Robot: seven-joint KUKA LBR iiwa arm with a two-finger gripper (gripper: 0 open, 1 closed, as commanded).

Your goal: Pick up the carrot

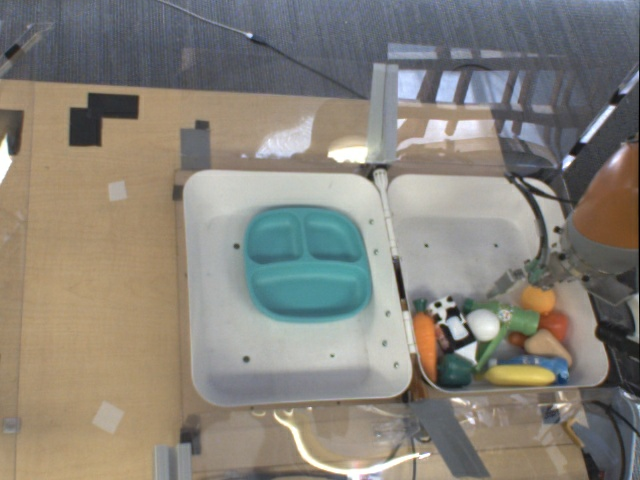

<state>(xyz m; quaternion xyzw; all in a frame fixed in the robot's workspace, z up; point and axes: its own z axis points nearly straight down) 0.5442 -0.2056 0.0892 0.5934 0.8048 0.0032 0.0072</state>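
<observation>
The carrot (425,341) is an orange toy lying lengthwise against the left wall of the right bin (450,218), near that bin's front corner. It borders a black-and-white toy (453,320) and a dark green toy (455,370). My gripper (528,273) hangs over the right part of the same bin, just above an orange fruit (538,298). It is about a hand's width to the right of the carrot and not touching it. The arm's orange band (608,208) shows at the right edge.
Toy foods crowd the right bin's front: a white egg (484,323), green vegetable (512,318), red tomato (554,325), yellow banana (518,374) and a beige piece (548,346). A teal divided plate (305,263) lies in the left bin (215,308). Cables run behind the right bin.
</observation>
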